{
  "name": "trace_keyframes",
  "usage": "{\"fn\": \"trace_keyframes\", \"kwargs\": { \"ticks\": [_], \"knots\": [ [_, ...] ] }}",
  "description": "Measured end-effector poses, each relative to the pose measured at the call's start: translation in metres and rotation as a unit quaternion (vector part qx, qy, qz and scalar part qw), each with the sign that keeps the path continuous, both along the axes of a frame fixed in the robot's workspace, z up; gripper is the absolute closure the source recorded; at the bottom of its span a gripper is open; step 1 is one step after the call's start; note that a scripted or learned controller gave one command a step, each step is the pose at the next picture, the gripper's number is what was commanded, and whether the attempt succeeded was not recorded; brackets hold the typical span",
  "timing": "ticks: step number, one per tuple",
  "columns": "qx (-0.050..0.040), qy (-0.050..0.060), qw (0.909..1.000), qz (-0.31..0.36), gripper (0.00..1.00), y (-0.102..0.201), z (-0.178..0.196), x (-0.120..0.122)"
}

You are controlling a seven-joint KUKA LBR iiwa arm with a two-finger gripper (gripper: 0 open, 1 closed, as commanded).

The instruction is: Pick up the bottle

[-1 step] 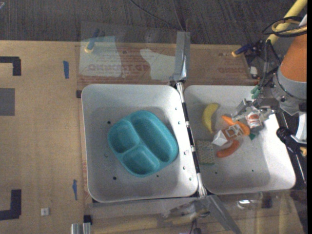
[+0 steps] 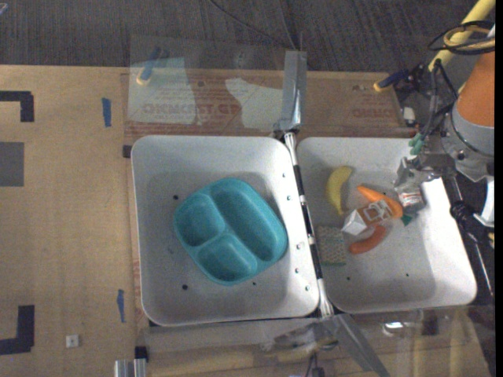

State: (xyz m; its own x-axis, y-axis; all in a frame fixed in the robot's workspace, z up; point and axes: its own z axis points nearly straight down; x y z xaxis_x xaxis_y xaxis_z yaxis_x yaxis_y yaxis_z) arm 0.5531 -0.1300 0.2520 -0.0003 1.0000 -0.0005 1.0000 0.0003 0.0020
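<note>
Two bins sit side by side, and everything loose lies in the right bin (image 2: 440,289). The left bin (image 2: 157,289) bears just a teal plate (image 2: 229,230).

The bottle (image 2: 379,208) (as I take it: the orange thing with a pale label) lies on its side near the middle of the right bin. It is crowded by other things: a banana (image 2: 339,187) just to its left, a curved orange piece (image 2: 366,245) below and a grey-green pad (image 2: 332,246) by the divider.

The gripper (image 2: 413,181) is low over that bin's upper right, just beside the bottle's right end, probably because the arm (image 2: 479,108) reaches in from that side. Whether it is clenched or released I cannot tell. Nothing can be seen in its grasp, so I judge the pick not yet made. The clutter looks the main risk, since a close could catch a neighbour instead.
</note>
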Motion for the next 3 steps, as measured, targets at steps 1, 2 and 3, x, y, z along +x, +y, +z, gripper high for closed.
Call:
{"fn": "trace_keyframes", "kwargs": {
  "ticks": [1,2,3],
  "knots": [
    [0.0006,0.002,0.9993,0.036,1.00,0.003,-0.030,-0.030],
    [-0.0001,0.001,0.9782,-0.208,1.00,0.019,0.007,-0.067],
    [0.0009,0.002,0.9921,-0.125,1.00,-0.044,-0.038,-0.074]
  ]
}}
